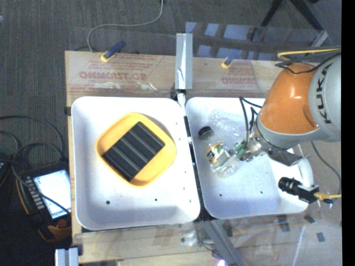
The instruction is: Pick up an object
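Crumpled clear plastic packet with green-and-orange print (221, 155) lies in the right white bin (244, 201), beside the small black cap (206, 131). Claw (248, 148) hangs just beside the packet, probably lining up a grasp; I cannot tell its state.

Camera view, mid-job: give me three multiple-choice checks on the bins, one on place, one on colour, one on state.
1. Where does the yellow object with the black ribbed top lie?
A. left bin
B. right bin
C. on the floor

2. What colour is the small round cap?
A. white
B. black
C. orange

3. How does the clear crumpled item with the green label sit?
A. hanging over the left bin
B. leaning outside the bins
C. lying on the right bin's floor

Answers: 1 A, it sits on the left bin. 2 B, it reads dark against white. 3 C, it lies beside the gripper.
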Robot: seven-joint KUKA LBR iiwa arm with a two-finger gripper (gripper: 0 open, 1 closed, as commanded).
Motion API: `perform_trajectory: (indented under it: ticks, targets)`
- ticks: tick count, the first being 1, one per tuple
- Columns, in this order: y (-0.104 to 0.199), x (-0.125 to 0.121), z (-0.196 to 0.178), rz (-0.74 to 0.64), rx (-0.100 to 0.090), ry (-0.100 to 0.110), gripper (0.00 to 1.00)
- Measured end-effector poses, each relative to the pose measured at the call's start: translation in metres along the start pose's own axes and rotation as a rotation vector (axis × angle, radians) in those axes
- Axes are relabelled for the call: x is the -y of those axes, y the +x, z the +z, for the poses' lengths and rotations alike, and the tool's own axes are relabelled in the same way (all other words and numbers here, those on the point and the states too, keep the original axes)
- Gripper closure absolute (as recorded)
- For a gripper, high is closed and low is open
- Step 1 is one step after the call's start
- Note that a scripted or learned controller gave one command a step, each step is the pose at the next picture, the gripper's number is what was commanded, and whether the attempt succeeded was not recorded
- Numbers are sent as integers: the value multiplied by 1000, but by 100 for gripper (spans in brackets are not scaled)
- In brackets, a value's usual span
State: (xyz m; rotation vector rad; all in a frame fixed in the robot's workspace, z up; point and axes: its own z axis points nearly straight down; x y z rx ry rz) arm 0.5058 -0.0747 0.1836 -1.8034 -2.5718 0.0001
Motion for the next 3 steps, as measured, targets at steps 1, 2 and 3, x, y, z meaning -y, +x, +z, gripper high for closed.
perform_trajectory:
  ticks: [1, 2, 3]
  targets:
    - [-54, -16, 89, 104, 1, -4, 0]
    - [-53, -16, 81, 104, 0, -3, 100]
    - [-17, -95, 0, 195, 1, 2, 100]
